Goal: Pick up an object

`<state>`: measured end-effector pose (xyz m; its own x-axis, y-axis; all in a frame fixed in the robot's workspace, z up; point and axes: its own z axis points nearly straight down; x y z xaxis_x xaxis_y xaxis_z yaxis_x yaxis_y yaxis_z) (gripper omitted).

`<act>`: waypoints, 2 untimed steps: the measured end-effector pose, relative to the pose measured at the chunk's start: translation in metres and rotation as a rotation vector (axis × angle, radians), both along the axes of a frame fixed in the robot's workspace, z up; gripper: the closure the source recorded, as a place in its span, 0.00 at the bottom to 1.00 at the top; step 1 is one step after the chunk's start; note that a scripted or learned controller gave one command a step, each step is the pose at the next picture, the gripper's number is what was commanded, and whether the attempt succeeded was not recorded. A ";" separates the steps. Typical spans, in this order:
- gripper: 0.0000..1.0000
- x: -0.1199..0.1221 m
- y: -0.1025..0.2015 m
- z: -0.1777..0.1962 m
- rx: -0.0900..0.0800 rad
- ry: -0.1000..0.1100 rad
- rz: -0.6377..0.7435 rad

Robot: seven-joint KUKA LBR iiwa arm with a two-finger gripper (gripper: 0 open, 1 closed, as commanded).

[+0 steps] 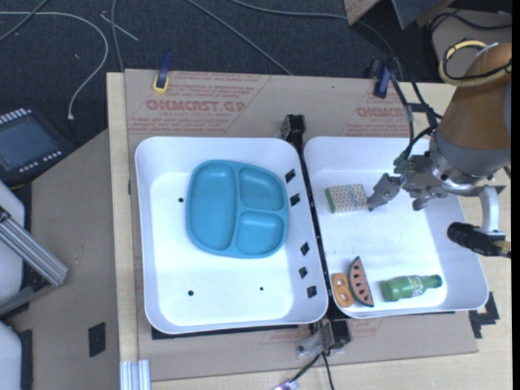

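Right bin (pixel 455 299): shallow white tray; at its near edge a green plastic bottle (pixel 411 285) lying on its side, beside a watermelon-slice toy (pixel 360 281) and a small orange piece (pixel 341 288); farther back a speckled green rectangular sponge (pixel 346 197).
Left bin (pixel 162 291): shallow white tray with a blue three-compartment plastic plate (pixel 237 209).
Pincer (pixel 402 192): fingers spread open, gripping nothing, just right of the sponge.
Arm: reaches in from the right over the right bin's far half.
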<state>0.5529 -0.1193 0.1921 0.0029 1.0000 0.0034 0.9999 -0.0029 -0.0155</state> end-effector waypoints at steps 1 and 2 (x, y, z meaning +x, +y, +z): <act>0.00 0.003 0.000 0.007 -0.002 -0.014 0.003; 0.00 0.001 -0.004 -0.036 -0.001 -0.010 0.002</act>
